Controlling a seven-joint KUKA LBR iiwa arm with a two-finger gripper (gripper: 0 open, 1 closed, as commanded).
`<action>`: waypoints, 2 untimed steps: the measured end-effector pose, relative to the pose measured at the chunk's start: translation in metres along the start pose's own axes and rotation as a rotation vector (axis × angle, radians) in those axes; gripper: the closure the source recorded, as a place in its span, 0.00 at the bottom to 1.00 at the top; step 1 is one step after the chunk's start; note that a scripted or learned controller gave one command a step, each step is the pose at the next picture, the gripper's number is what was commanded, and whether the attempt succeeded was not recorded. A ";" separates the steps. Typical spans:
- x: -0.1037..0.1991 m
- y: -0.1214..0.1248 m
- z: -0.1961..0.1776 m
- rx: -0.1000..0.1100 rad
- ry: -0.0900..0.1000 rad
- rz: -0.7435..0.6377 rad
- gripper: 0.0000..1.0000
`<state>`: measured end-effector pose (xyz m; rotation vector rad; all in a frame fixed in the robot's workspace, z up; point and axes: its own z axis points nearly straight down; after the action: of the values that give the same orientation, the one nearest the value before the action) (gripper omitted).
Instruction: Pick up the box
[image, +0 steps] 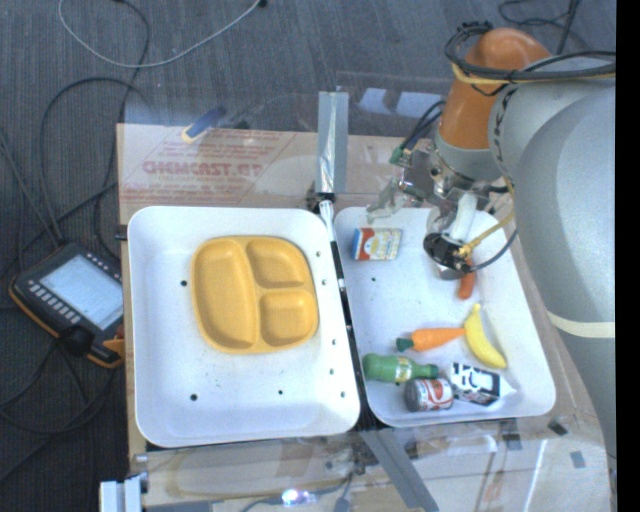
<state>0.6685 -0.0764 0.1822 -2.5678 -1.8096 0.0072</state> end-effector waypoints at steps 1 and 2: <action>-0.017 0.009 0.094 -0.010 0.001 -0.279 0.00; -0.048 -0.062 0.094 -0.013 0.006 -0.008 0.00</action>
<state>0.5934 -0.1006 0.0890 -2.5667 -1.8241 -0.0124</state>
